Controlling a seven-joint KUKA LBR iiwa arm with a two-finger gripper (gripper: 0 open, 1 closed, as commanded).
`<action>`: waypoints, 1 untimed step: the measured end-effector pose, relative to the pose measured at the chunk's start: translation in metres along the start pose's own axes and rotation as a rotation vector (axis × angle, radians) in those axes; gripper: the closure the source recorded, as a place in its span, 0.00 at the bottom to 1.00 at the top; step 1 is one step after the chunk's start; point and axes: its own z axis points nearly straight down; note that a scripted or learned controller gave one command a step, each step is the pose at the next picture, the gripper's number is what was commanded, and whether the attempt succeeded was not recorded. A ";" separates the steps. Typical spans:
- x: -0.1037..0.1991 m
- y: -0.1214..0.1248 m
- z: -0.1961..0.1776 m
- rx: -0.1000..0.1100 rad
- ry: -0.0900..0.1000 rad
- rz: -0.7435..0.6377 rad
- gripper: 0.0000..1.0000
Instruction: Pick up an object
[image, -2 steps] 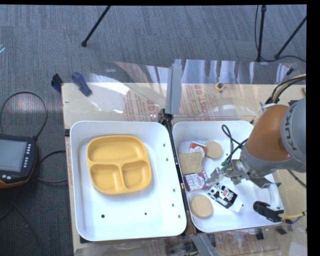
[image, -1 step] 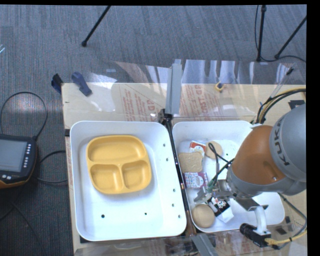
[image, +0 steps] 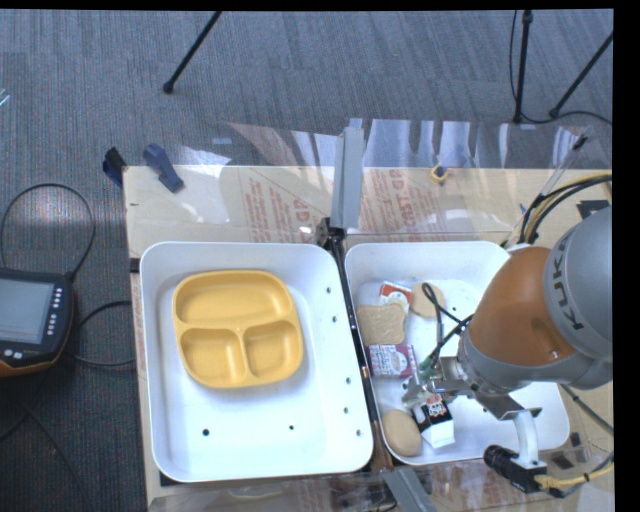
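Camera view looks down on two shallow white bins side by side on the tabletop (image: 250, 200): the left white bin (image: 250, 440) carries one yellow plastic three-compartment tray (image: 238, 327), and the right white bin (image: 470, 255) carries the loose things. The grey arm with its orange band (image: 520, 315) reaches in from the right, and the gripper (image: 432, 392) hangs low over the near middle of the right bin; whether its jaws are spread or pressed together I cannot tell, since the wrist hides them. Directly under and just near of it lies one small white carton with a dark printed label (image: 437, 418), the likeliest target, its long axis seeming to run left-far to right-near. Just left of that carton sits one round tan cookie-like disc (image: 402, 433), close enough to be bumped. Farther back I count one tan toast-shaped slice (image: 381, 322), one pink-and-white packet (image: 390, 360), one red-and-white packet (image: 395, 293) and one tan oval piece (image: 427, 300). Nothing looks lifted yet; the carton appears to rest on the bin floor
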 end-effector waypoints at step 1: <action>0.061 0.001 -0.092 -0.006 0.000 -0.013 1.00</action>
